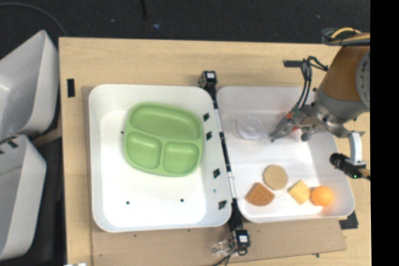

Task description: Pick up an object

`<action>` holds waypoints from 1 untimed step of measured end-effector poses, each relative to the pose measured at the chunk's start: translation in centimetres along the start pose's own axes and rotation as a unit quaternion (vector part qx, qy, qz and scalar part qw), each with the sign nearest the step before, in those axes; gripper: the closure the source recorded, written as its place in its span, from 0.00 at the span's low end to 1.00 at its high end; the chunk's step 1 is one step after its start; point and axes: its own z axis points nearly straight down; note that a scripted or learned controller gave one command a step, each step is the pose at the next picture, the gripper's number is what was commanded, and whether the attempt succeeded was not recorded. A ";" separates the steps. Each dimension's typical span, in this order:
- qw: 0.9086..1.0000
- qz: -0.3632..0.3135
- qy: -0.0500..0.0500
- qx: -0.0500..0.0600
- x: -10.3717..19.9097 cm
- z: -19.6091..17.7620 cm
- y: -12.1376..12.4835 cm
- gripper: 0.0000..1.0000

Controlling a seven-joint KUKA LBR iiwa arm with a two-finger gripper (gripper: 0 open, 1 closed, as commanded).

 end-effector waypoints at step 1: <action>1.000 0.000 -0.001 -0.005 -0.1 -1.6 0.2 1.00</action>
